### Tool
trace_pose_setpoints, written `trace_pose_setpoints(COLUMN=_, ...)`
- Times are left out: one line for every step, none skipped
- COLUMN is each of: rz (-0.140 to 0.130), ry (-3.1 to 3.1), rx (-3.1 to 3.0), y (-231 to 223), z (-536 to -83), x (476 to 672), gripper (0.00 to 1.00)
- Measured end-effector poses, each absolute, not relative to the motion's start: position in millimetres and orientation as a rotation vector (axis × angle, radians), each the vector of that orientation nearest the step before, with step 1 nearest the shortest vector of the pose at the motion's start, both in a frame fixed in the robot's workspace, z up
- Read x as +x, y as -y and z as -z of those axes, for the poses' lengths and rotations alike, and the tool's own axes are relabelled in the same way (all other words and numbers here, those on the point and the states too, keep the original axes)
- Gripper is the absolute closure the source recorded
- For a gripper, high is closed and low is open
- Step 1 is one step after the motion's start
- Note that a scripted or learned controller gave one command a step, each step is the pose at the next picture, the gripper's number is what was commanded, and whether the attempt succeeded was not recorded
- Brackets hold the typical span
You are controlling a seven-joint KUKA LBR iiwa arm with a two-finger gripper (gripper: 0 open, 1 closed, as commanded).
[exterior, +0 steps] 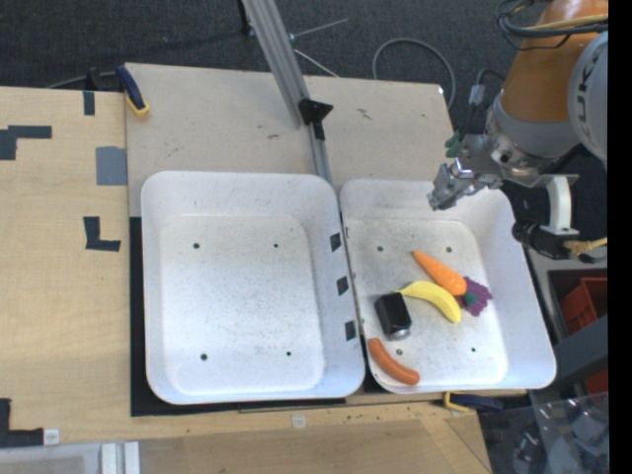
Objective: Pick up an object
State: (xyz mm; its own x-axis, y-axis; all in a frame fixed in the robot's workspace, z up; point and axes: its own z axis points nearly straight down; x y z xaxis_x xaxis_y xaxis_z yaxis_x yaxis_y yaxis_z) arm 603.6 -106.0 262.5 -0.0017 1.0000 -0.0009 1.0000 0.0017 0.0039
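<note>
Gripper (446, 194) hovers at right bin (523, 354) far edge, grip state unclear; carrot (440, 272) lies mid-bin touching banana (434, 299), so descend centered along its free orange end.

A light wooden bench (59, 265) carries 2 white bins (237, 284) on a black mat. Grey and black tape patches (111, 164) mark the wood at left. A metal pole (281, 52) slants up over dark carpet (148, 13), where thin cables (415, 57) loop.
</note>
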Motion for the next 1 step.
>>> trace_pose_setpoints(rz=-0.002, ry=-2.221, rx=2.218, y=105.9, z=-296.0, x=604.2, gripper=1.0)
